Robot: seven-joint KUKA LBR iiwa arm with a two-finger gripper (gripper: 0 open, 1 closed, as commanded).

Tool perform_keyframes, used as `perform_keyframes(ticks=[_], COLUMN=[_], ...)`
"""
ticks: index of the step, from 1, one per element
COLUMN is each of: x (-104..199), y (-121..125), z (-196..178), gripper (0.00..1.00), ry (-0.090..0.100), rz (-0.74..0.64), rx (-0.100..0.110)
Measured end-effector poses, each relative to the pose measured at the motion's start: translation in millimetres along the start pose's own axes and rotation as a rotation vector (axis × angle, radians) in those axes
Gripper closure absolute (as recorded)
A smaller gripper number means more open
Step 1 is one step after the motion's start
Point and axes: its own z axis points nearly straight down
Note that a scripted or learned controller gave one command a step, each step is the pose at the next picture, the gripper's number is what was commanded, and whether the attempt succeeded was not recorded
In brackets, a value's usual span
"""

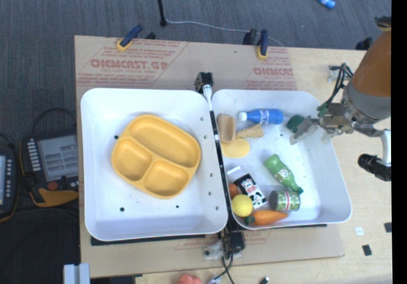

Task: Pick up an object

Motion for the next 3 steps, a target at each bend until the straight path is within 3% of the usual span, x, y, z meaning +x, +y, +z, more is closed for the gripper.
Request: perform_keyframes(ticks=[1, 2, 3], x=[52, 22, -2], y=[-41, -45, 9], z=[86, 97, 99], gripper=[0.0, 0.0, 0.0], ry=[0.001, 0.008, -0.006], rz=[0.0, -0.007, -0.001], rx=[0.003, -0.017, -0.017])
